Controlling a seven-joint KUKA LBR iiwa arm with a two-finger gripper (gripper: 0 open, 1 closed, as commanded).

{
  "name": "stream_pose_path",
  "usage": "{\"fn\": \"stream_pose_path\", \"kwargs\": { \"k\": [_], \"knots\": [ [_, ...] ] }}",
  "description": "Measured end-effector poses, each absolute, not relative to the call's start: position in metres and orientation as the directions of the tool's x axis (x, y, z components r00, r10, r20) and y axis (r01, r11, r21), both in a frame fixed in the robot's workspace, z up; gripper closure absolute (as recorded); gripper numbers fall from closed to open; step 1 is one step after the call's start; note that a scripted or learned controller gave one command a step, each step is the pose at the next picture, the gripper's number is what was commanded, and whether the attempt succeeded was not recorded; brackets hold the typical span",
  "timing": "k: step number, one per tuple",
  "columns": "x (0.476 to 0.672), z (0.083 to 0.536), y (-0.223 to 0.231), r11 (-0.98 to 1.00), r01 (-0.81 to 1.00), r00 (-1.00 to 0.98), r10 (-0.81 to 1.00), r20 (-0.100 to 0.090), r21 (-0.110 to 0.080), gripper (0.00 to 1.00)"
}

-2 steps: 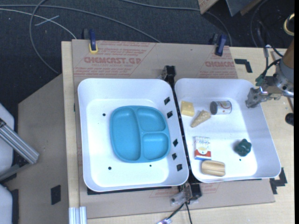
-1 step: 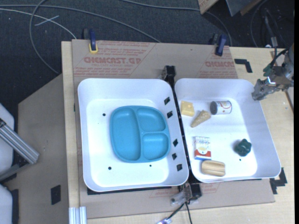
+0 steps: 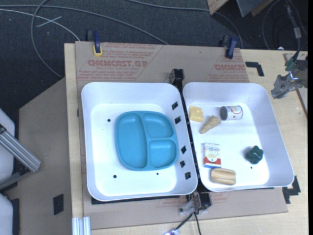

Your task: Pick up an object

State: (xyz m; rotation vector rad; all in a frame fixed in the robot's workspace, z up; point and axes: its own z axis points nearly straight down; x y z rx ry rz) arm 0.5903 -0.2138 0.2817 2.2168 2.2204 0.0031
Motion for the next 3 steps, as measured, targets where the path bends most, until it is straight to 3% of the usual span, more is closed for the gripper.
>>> {"fn": "stream_pose_path", "kwargs": {
  "k": [3],
  "knots": [
    [0.622,0.27,-0.068,0.003,1.0,-0.003,1.0,0.0,0.002,1.0]
  ]
}}
